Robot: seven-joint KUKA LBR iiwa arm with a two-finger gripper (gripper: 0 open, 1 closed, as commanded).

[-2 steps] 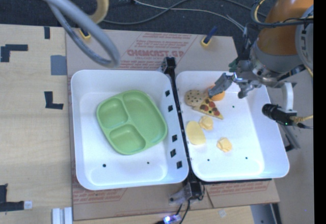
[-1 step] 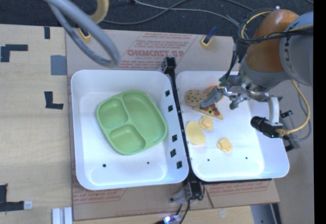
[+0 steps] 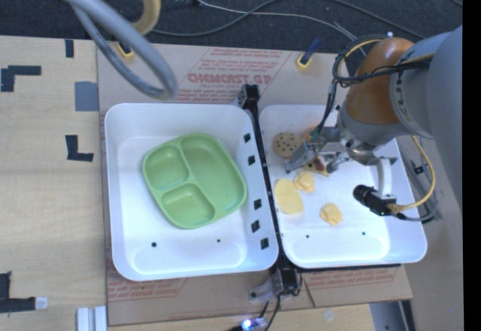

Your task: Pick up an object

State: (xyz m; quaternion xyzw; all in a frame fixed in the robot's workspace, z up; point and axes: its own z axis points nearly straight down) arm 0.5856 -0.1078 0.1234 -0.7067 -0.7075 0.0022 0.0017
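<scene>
**Arm lowered over the right bin, gripper among the food pieces**

The tabletop [image 3: 45, 171] carries two shallow white bins side by side on a cardboard sheet [image 3: 225, 70]. The left bin [image 3: 124, 247] holds one green divided tray [image 3: 194, 180], which lies near the bin's centre with its three compartments facing up. No other item lies in this bin.

The right bin [image 3: 391, 247] holds several small items, all grouped in its left half. A round brown cookie [image 3: 284, 144] lies near the far left corner. A pale yellow oval piece [image 3: 288, 198] lies close to the left wall, about midway along it. A smaller yellow piece [image 3: 304, 182] lies just beside the oval piece, on its far side. A third yellow piece [image 3: 331, 214] lies nearer the bin's centre, apart from the other two. A small reddish item [image 3: 322, 164] lies directly at the gripper.

The arm [image 3: 421, 89] reaches in from the right edge, with its orange band [image 3: 379, 85] above the wrist. The gripper [image 3: 319, 156] sits low over the far left part of the right bin, between the cookie and the small yellow piece. The state of the fingers cannot be told: the view is too cluttered here to show whether the reddish item lies between them or merely beside them.

A black cable connector [image 3: 372, 198] hangs over the right half of the right bin.
</scene>
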